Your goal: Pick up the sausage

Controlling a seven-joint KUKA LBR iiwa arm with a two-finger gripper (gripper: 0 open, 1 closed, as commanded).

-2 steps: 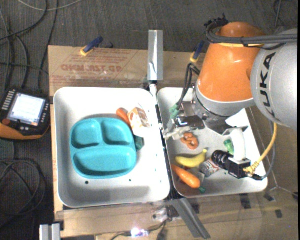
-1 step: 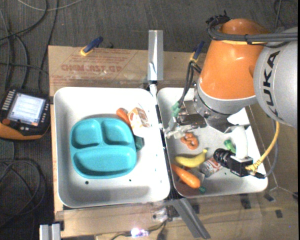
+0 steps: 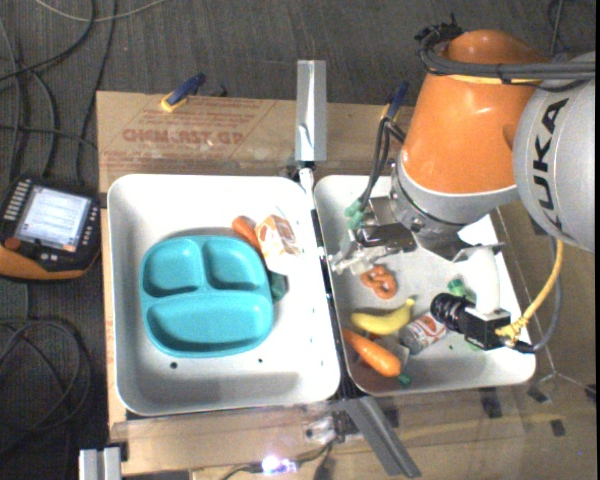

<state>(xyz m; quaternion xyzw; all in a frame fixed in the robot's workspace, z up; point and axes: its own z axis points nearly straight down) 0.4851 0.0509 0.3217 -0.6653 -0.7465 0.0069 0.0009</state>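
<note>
The sausage [image 3: 245, 231], a short orange-red piece, lies in the left bin [image 3: 130, 368] at the upper right corner of the blue divided plate [image 3: 209, 295], next to a small printed packet [image 3: 277, 240]. My gripper [image 3: 363, 251] hangs over the left part of the right bin [image 3: 500, 368], just above a brown pretzel [image 3: 380, 282]. It is across the bins' shared wall from the sausage, and nothing shows between its fingers.
In the right bin a banana [image 3: 383, 318], a carrot [image 3: 372, 354] and a small can [image 3: 425, 332] lie near the front. The arm's big orange-banded body covers that bin's back part. A teach pendant [image 3: 42, 226] sits left of the bench.
</note>
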